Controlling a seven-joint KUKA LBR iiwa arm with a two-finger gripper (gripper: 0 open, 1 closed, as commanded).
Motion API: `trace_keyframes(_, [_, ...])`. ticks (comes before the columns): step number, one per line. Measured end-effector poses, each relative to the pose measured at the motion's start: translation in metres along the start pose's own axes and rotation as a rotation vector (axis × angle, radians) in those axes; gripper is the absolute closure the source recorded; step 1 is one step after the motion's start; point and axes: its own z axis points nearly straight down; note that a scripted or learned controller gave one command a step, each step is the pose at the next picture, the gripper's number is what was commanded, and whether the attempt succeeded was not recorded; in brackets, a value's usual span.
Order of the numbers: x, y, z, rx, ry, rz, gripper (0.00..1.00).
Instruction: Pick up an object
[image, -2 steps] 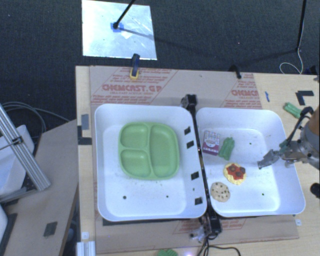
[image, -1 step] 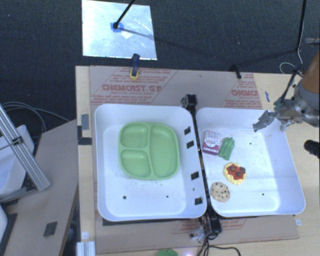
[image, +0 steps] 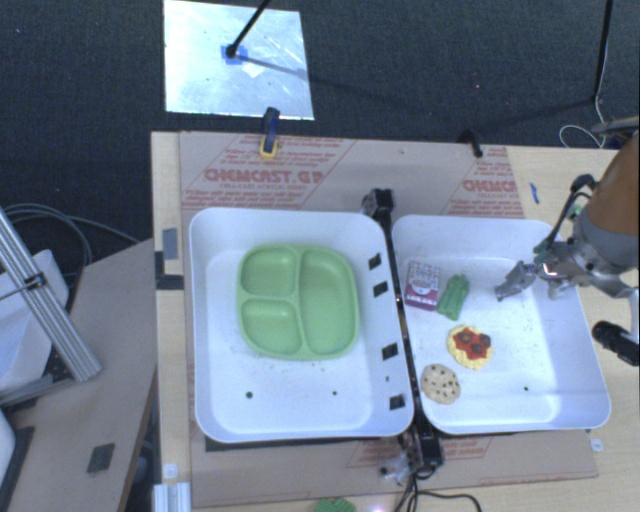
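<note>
The gripper (image: 512, 285) is hovering over the right bin (image: 570, 400), fingers apart and gripping nothing. The toys are lying to its left: a green piece (image: 453, 296) (beside a small red-and-white packet (image: 423, 284)), a pizza slice (image: 470, 346) and a cookie (image: 440, 383).

Pale green divided plate (image: 298, 302), white bins (image: 215, 400), red-and-white packet (image: 423, 284), green toy (image: 453, 296), tan speckled cookie (image: 440, 383)

"CHEMCAST GP" on the board (image: 262, 175)
</note>
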Motion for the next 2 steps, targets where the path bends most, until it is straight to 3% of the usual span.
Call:
trace_keyframes(1, [-0.006,0.056,-0.062,-0.014,-0.005,-0.006,0.00])
trace_keyframes(2, [0.034,0.000,0.072,0.003,0.002,-0.001,0.00])
